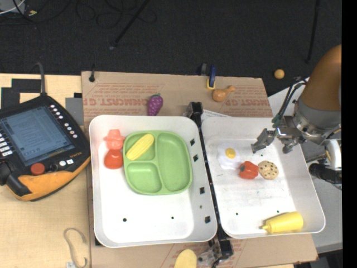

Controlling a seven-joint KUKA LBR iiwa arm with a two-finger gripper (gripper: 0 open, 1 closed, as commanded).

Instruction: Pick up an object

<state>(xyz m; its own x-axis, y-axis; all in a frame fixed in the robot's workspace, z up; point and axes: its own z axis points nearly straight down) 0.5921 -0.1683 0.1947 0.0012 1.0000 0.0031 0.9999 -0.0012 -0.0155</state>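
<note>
The gripper (pixel 275 140) hovers near the right bin's (pixel 312 228) far edge, fingers spread, holding nothing. The pepper (pixel 249 170) lies mid-bin, touching the cookie (pixel 268 170). It should probably descend over the pepper, straddling it clear of the cookie.

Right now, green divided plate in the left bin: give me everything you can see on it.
The green divided plate looks like glossy plastic, rounded-rectangular, with three compartments: a tall one on the image's right, two smaller ones on its left. It lies flat in the left bin, upper middle. A yellow corn cob lies tilted in the upper-left compartment. An orange-red toy stands by its left rim; whether they touch is unclear.
</note>
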